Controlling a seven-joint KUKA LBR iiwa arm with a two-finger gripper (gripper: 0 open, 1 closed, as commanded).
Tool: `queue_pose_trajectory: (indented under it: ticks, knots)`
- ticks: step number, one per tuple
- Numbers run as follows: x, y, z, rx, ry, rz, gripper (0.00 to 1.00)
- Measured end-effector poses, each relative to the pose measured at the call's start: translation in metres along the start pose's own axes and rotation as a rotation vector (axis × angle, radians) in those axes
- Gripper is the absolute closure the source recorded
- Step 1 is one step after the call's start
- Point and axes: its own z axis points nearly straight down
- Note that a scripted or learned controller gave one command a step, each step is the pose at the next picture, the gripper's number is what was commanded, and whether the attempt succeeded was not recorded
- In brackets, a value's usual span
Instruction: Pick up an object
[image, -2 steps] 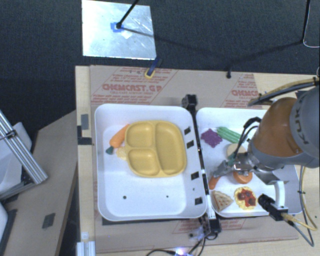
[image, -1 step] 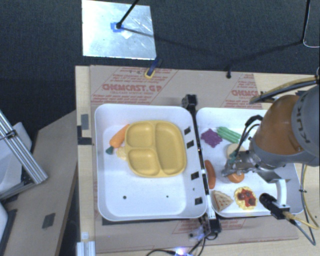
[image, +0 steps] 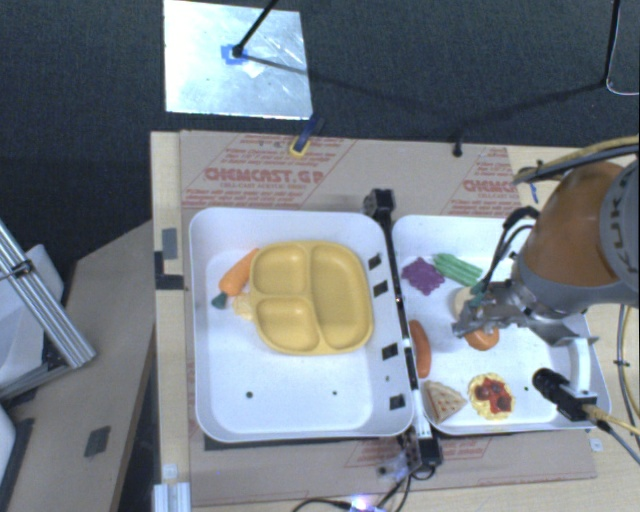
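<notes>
My gripper (image: 478, 322) hangs low in the middle of the right bin (image: 520, 225), right over a small orange round piece (image: 484, 339) that peeks out beneath it. A pale cream piece (image: 461, 298) lies just to its upper left. Around it lie purple grapes (image: 423, 275), a green ridged piece (image: 459, 268), a red-orange sausage (image: 421, 347), a tan sandwich wedge (image: 443, 401) and a round yellow piece with red topping (image: 490, 395). The arm hides the bin's right part.
The left bin (image: 215, 400) holds a yellow divided plate (image: 305, 297) with a carrot (image: 236, 273) at its left edge. A black-clipped divider (image: 392, 310) separates the two bins. A shiny sheet (image: 238, 60) lies beyond the bench.
</notes>
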Motion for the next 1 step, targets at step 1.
queue_pose_trajectory:
  ticks: [1]
  knots:
    - [-0.0002, 0.0026, -0.0538, -0.002, 0.0, 0.0, 1.0]
